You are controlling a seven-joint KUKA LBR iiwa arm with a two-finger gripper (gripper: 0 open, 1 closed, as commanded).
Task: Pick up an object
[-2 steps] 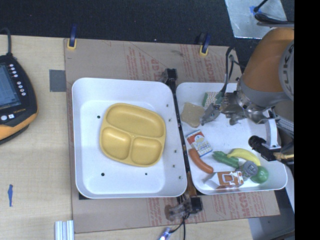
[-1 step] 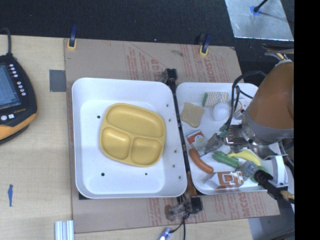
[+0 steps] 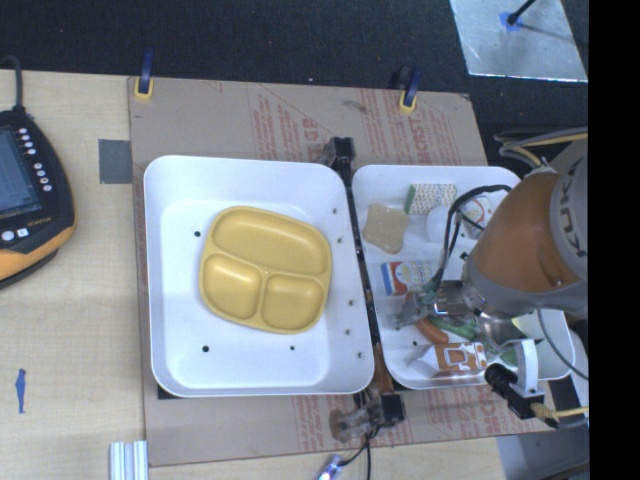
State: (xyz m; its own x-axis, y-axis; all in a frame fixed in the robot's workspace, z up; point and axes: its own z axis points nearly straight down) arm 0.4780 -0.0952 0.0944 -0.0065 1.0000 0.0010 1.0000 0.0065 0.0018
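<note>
At lower right, the hand (image 3: 432,313) sits low among light, crinkly packets (image 3: 400,274); its opening cannot be told. The stiff orange piece (image 3: 434,332) offers firmer edges.

The arm (image 3: 525,238) reaches in from the right — bent low, its claw (image 3: 432,313) pointing down.

Even, fairly bright overhead light; the 2 white bins (image 3: 170,268) glare slightly, shadows stay soft. Detail is mildly blurred, perhaps from compression, and the dark floor (image 3: 250,18) loses texture.
</note>
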